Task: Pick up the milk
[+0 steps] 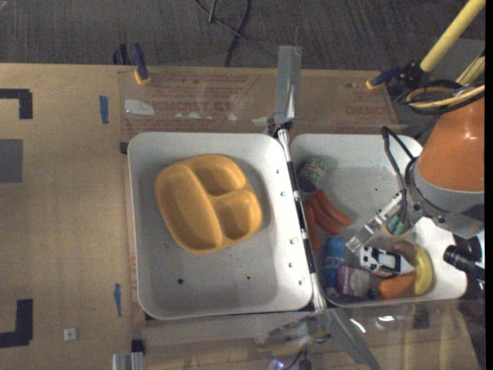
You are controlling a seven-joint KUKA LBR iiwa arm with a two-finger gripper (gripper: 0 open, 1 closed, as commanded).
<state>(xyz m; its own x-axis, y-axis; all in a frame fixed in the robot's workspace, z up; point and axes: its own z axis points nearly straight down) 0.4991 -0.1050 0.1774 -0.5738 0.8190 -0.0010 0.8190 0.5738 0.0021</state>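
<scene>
Gripper (370,245) low in right bin (347,156), just above milk carton (383,259); fingers' state unclear. Yellow plate (206,201) in left bin (154,268).

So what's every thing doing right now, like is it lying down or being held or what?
Yellow divided plate: flat in the left bin, nothing on it.
Milk carton: lying on its side in the right bin, not lifted.
Gripper: low, just above the milk carton.
Banana: lying by the right bin's near edge.
Carrot: lying flat near the divider.
Blue toy: lying left of the milk carton.
</scene>
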